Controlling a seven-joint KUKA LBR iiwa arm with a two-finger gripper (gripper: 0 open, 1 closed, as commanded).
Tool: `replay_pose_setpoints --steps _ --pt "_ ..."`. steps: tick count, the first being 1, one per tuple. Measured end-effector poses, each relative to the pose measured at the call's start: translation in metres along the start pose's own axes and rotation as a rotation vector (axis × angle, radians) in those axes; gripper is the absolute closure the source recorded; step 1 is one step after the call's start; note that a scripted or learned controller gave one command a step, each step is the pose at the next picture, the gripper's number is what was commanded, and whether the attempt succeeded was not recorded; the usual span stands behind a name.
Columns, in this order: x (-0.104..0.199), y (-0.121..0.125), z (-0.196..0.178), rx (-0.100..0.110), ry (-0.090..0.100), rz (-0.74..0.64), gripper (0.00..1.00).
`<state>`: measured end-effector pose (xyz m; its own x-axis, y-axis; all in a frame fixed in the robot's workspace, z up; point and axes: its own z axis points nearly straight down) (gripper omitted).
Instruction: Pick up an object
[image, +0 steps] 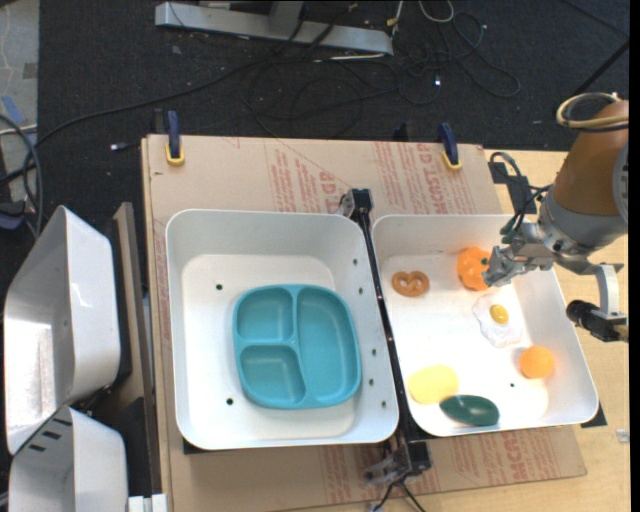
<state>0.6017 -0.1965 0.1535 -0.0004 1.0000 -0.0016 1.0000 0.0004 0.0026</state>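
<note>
Gripper (497, 268) low in the right bin (560, 400), at its far side, reaching in from the right. Orange round object (470, 266) just to the left of the gripper tip, touching or nearly so (impossible to tell which from this angle). Roughly round, so no clear long axis and no real pointing direction; approach from any side about equal. Opening of the gripper not readable here, and nothing seen held. Other candidates further away: pretzel (409, 284) more to the left, fried egg (496, 320) just toward the near side, small orange ball (537, 362) beyond the egg. Likely next: a short shift to the left over the orange round object before closing.
</note>
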Motion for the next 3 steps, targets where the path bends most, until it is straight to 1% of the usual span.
replay_pose_setpoints --steps 1,2,3 --pt "0.009 0.005 -0.056 -0.002 0.0 -0.003 1.0" --pt "0.009 0.007 -0.106 -0.004 -0.001 -0.003 1.0" --pt "0.065 0.0 -0.111 0.003 0.003 -0.008 1.0"
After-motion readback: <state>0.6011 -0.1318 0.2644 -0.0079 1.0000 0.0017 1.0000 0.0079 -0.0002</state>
